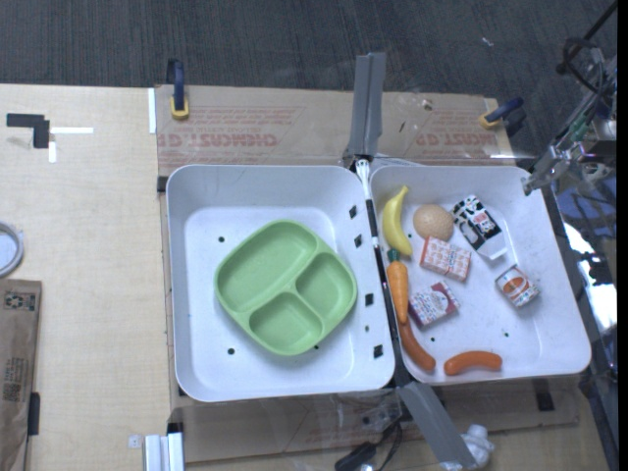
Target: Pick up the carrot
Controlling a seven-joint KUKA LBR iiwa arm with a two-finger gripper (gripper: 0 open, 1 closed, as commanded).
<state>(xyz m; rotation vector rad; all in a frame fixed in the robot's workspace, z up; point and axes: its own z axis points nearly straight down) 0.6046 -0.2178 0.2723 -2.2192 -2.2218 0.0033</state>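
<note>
Carrot [396,288] lies in the right bin [549,361], hard against its left wall, long axis running front-to-back, just below the banana [393,219] tip. Tool [559,160] sits over the bin's far right corner, so carrot is well off to its left and nearer us. Tool opening: can't tell (too small/blurry).

Green tray [285,287]: lying in the left bin [186,263].
Banana [393,220]: resting right of the tray.
Sausage [473,363]: lying farther right, nearer the camera.
</note>
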